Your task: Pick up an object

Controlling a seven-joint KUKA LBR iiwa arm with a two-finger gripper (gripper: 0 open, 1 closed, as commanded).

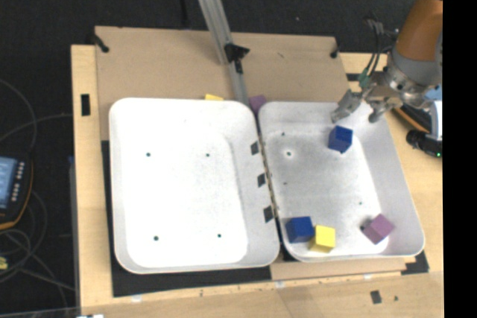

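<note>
Now blue cube [340, 138] lies just below spread jaws, not touching.

We see a robotics lab. A plain wooden surface [171, 59] carries two white bins [182, 182] in the middle of the frame, a metal pole [212, 4] rises at the top, loose cables [33, 123] and a handheld control pendant [13, 186] lie at the left edge.

A: What's half hidden behind the bins?
B: A yellow piece [214, 97] and a purple piece [258, 102], each mostly covered by a bin rim.
A: And the arm [419, 30]?
B: Cut off at the right.
</note>
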